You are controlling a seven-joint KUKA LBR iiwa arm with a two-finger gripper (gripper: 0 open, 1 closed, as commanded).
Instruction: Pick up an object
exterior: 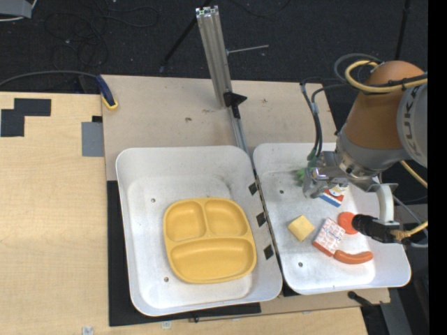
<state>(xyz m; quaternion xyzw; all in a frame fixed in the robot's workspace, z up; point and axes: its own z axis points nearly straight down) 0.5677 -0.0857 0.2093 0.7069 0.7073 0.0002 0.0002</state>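
My gripper (320, 182) is low over the back part of the right bin (293, 274), under the grey and orange arm. A small green object (300, 176) lies right beside it on its left. A white, blue and red item (333, 198) shows just below it. Nearer the front lie a yellow block (301, 227), a red-and-white packet (328, 236), an orange-red round piece (346, 221) and an orange sausage-shaped piece (353, 257). The arm hides whatever is straight beneath the gripper.
The left bin (140, 173) holds a yellow divided plate (208, 240). A metal post (216, 58) rises behind the bins. A black cable end with a yellow tip (380, 230) hangs over the right bin's right side.
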